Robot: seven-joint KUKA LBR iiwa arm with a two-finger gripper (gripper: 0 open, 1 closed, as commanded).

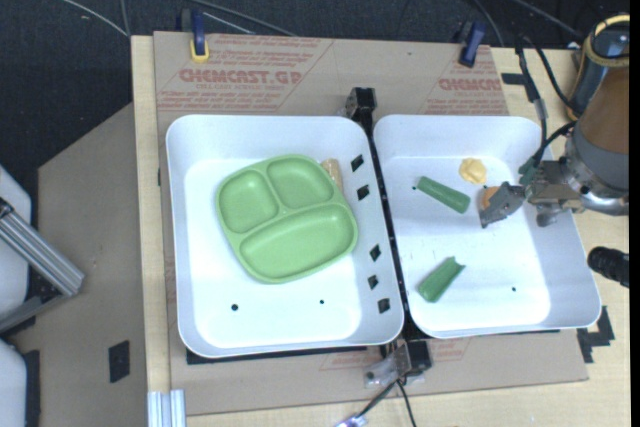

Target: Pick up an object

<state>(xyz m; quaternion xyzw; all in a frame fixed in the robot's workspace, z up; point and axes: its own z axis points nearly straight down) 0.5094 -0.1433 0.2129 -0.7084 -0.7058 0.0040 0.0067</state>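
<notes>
Your end effector [497, 202], whose opening I cannot tell, hovers at the right bin's [560, 300] three o'clock, beside the green stick [443, 194] and yellow piece [473, 170]; descending off-centre could nudge either away.

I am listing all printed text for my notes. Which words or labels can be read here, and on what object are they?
"CHEMCAST GP": red print on the brown board behind the left bin.
Same red print behind the right bin, partly legible.
Smaller lines beneath: too blurred to read.
</notes>
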